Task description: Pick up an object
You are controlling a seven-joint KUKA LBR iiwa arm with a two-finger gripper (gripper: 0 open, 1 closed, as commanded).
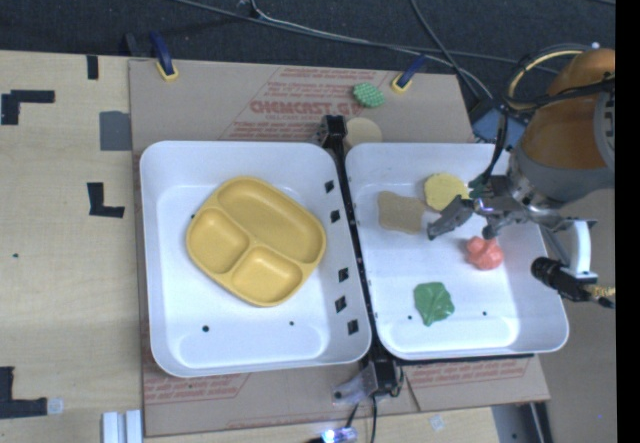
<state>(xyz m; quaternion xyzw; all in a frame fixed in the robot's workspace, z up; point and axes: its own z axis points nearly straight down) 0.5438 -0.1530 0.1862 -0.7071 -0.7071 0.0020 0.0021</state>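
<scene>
A pale wooden counter (60, 261) carries a brown cardboard sheet (270, 101), and on that sheet sit two shallow white plastic bins side by side. The left bin (170, 331) holds one thing: a yellow plastic plate with three compartments (256, 239), lying near the bin's middle. The right bin (530, 326) holds four small things: a flat tan rectangular piece (400, 213), a round yellow piece (443, 190) just beside it, a green leaf-shaped piece (433, 302) nearer the front wall, and a small red-orange lump (484, 253). One small green dimpled piece (367, 94) lies on the cardboard outside the bins, beyond their far edge. The grey arm's end effector (470, 218) hangs over the right bin, its dark fingers spread moderately apart with nothing between them; one fingertip points toward the tan piece, the other stands just above the red-orange lump.
</scene>
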